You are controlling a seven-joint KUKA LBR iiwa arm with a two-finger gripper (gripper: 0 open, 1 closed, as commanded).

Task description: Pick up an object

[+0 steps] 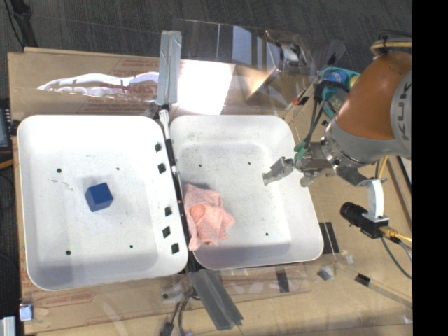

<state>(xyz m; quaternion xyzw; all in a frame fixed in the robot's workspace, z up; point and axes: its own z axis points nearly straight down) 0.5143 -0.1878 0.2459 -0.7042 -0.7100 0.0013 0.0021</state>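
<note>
- The blue cube (99, 196) sits alone in the left bin (42, 138), left of centre, turned slightly off square to the walls; it has no long axis.
- The pink cloth (205, 217) lies crumpled in the right bin (280, 247), against its left wall, its long axis running from the far end toward the near rim.
- The gripper (274, 174) hovers over the right bin's right half, apart from the cloth; I cannot tell its opening.
- Judged best: go for the cloth, the nearer thing, coming down over its bunched middle and closing across the folds.
</note>
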